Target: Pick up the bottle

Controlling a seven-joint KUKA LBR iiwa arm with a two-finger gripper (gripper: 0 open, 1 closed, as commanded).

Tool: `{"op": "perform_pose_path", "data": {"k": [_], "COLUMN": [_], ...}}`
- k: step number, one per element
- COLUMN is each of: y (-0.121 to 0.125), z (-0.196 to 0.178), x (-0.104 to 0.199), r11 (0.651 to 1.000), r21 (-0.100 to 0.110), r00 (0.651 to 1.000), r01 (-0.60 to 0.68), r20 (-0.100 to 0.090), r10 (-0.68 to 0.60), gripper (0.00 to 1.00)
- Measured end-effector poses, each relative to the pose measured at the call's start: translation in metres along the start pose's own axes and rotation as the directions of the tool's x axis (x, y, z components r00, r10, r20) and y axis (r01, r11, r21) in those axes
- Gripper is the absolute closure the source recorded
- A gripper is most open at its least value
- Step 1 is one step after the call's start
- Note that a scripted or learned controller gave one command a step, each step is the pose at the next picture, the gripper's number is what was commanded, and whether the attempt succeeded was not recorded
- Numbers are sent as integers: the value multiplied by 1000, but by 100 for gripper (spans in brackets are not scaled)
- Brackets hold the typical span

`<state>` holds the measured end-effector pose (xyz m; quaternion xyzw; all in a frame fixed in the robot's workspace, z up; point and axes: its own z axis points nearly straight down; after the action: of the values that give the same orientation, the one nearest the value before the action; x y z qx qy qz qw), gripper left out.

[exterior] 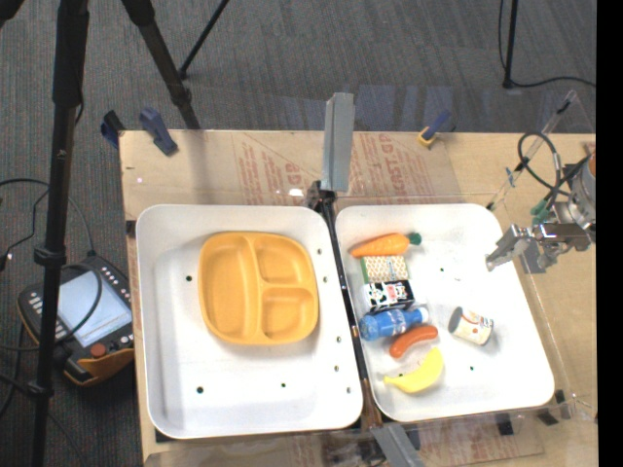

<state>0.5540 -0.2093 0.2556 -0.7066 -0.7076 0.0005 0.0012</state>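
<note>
Bottle (393, 320) lies in the right bin (506, 377), wedged between carton (387, 293) and sausage (414, 341); gripper (516, 246) hovers at the bin's edge, fingers' state I cannot tell, and crowding neighbours could spoil the grab

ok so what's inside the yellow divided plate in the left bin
The yellow divided plate lies flat in the left bin. Its three compartments show bare yellow, with no food in them. The bin floor beneath the plate is covered.
</note>
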Motion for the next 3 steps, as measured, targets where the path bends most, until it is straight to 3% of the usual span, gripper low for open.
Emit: {"op": "perform_pose_path", "data": {"k": [1, 2, 3], "y": [-41, -69, -8], "z": [78, 167, 170], "x": [49, 118, 129], "r11": [989, 985, 879], "r21": [3, 4, 4], "r00": [989, 985, 879], "r01": [-149, -172, -477], "r20": [-1, -1, 1], "r10": [149, 172, 477], "gripper": [0, 0, 0]}}
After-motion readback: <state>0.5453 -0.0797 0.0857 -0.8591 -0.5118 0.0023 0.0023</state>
